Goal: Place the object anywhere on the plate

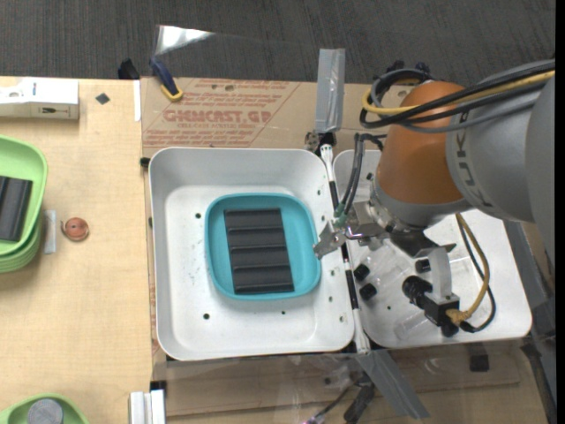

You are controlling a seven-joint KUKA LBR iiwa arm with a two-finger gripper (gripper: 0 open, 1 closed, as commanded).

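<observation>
while a teal plate [218, 263] holds a ridged black block [258, 251], tool [388, 237] state unclear

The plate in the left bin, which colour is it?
The plate is teal blue, with a dark ribbed block on it, seen in the camera view.

A cardboard sheet [225, 109] lies at twelve o'clock from the left bin [168, 237]. It bears faint red print. The largest line reads roughly "CHEMCAST.GP", though the letters are worn and I cannot be sure of each one. Smaller red lines above and below it are too faint to read. At three o'clock, the grey arm [494, 157] carries dark letters on its casing, seemingly "KU", cut off by the curve. A white box [37, 98] at ten o'clock has small marks too tiny to read.
</observation>
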